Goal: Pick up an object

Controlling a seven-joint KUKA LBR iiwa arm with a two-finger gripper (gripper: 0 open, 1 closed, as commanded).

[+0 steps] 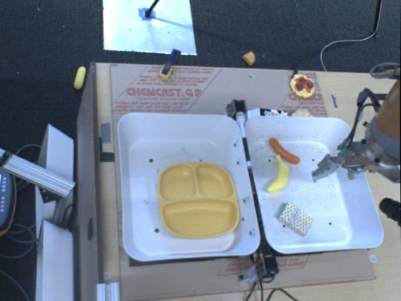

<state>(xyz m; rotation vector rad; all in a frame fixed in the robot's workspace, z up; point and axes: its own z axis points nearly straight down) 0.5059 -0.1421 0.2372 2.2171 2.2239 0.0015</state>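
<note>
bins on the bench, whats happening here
A robot arm reaches in over the right bin, its gripper hovering to the right of a banana and a hot dog. A patterned packet lies nearer the front. A yellow tray sits in the left bin. Nothing is picked up yet.

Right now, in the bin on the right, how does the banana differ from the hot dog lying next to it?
The banana is yellow; the hot dog is orange-red. The banana is curved and thicker, tapering to its ends, while the hot dog is a slimmer, nearly straight rod. The banana runs roughly up and down the view; the hot dog slants across it, just above the banana's upper tip. Both lie flat in the right bin, left of the gripper.
</note>
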